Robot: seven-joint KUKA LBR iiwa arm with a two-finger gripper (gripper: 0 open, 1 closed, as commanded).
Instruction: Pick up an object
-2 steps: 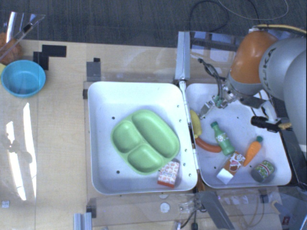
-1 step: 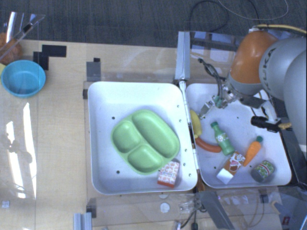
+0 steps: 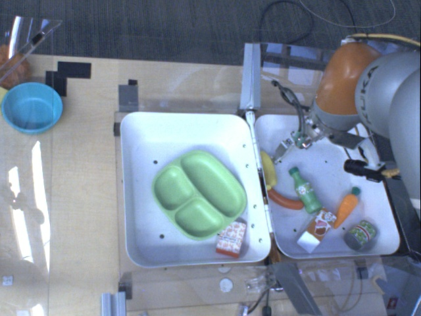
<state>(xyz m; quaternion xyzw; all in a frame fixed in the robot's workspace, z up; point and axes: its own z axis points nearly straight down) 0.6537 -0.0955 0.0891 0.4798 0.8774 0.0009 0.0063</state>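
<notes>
Camera view: my tool (image 3: pixel 294 141) hangs over the upper left of the right shallow white bin (image 3: pixel 388 242), fingers apart, gripping nothing. Nearest lies the small green plastic bottle (image 3: pixel 303 190), right of centre frame; I should centre over it, then descend straight.

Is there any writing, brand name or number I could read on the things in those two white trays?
None can be read.
Small carton by the green plate: red-and-white print, too blurred.
Second carton: print too small.
Green bottle: white label, illegible.
Can: label blurred.
</notes>
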